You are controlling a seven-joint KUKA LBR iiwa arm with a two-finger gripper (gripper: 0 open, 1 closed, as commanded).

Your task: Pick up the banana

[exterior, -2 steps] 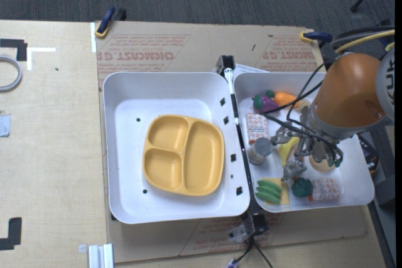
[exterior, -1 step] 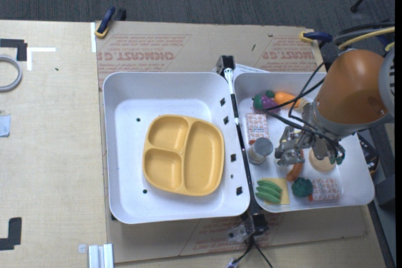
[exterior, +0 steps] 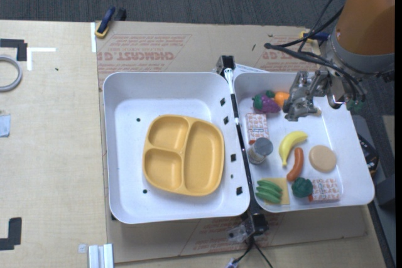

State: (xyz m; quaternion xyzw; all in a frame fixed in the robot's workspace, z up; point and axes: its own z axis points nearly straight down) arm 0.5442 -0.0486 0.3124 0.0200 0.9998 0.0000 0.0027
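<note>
The curved yellow plastic banana (exterior: 291,144) lies in the right-hand shallow white bin (exterior: 352,135), its long axis slanting from lower left up to upper right, beside an orange-red sausage (exterior: 296,164). The metal claw (exterior: 301,105) hovers above it, grip state unclear.

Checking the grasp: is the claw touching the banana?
Apart. The camera view shows the claw above the banana, bare white bin floor between them.
</note>
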